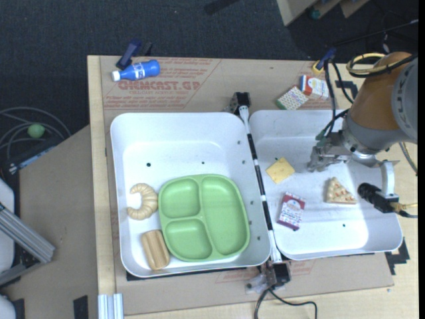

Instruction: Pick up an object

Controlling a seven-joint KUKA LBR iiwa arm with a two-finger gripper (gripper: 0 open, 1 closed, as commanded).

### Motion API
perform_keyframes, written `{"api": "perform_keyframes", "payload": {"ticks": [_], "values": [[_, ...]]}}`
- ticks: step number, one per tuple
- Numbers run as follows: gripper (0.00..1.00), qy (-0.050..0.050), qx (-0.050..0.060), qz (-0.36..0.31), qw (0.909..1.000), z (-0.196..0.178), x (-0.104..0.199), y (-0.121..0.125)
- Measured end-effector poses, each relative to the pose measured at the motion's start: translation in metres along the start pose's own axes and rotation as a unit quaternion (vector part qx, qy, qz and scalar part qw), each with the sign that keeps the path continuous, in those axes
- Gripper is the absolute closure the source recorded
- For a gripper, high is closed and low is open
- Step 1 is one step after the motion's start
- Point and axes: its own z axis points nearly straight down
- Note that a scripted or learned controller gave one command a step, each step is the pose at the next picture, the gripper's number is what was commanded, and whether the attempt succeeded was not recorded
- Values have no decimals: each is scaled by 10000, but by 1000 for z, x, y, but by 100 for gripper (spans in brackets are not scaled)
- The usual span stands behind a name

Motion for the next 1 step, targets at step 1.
{"api": "perform_keyframes", "payload": {"ticks": [1], "values": [[0,-7,2,7,10000,0,-1,0]]}}
